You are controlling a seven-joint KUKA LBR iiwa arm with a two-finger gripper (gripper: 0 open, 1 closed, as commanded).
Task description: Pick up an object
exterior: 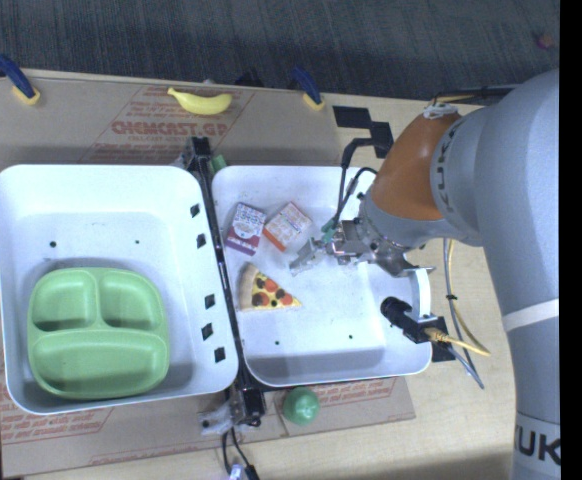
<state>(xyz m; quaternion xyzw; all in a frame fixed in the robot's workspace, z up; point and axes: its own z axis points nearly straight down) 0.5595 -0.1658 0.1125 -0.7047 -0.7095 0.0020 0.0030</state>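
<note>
The pizza slice (267, 292) lies bare near the end effector (309, 254), whose finger spread I cannot tell.

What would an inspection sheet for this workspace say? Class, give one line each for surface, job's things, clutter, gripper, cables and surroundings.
Surface: cardboard sheet bearing left bin and right bin side by side.
Job's things: in the right bin, purple packet, orange-and-white packet, toy pizza slice.
Clutter: green divided tray in the left bin; yellow banana and green ball outside the bins.
Gripper: gripper low over the right bin, beside the orange-and-white packet; grasp unclear.
Cables: dark cables along the wrist.
Surroundings: blue clamps on the far edge; dark carpet beyond.
</note>
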